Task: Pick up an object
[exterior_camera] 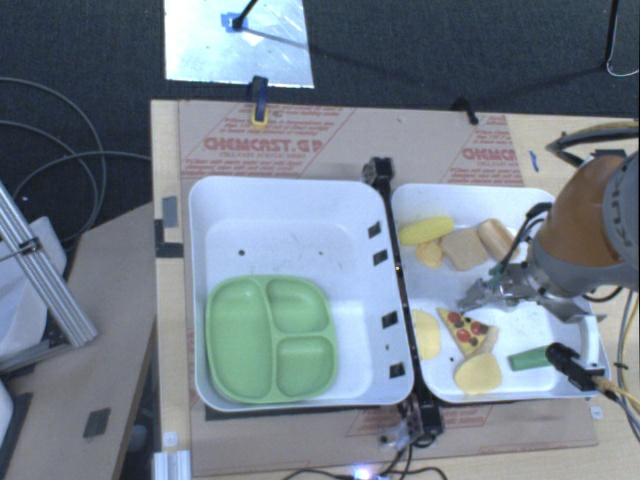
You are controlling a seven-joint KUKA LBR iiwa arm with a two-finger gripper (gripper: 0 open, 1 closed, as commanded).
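Observation:
The right bin (pixel 480 196) holds several toy foods. A yellow banana-like piece (pixel 425 230), a small yellow round (pixel 430 255), a tan bread slice (pixel 462 250) and a bread roll (pixel 495 238) lie at its far side. Near its front lie a pizza slice (pixel 470 330), a pale yellow piece (pixel 427 335), a yellow disc (pixel 478 373) and a green block (pixel 527 359). My gripper (pixel 480 294) hangs low over the middle of this bin, just above the pizza slice and below the bread slice. I see nothing between its tips.
The left bin (pixel 290 203) carries a green divided plate (pixel 270 338) at its front left. A black divider with clips (pixel 392 268) runs between the bins. The arm's orange band (pixel 590 218) looms over the right bin's right side.

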